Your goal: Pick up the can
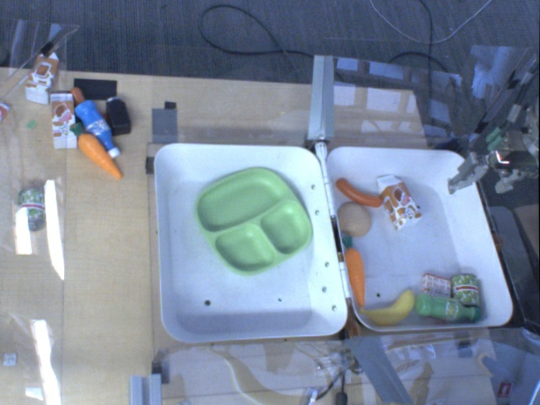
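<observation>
Overhead, claw (469,172) hangs at right bin (494,251) far corner (grip state unclear), can (465,288) well apart.

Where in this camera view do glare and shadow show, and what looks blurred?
Camera view: bright glare streaks lie on the bench at left; soft shadow fills the near inner wall of the left bin; the gripper at right is dim and blurred; the can label is too small to read.
</observation>
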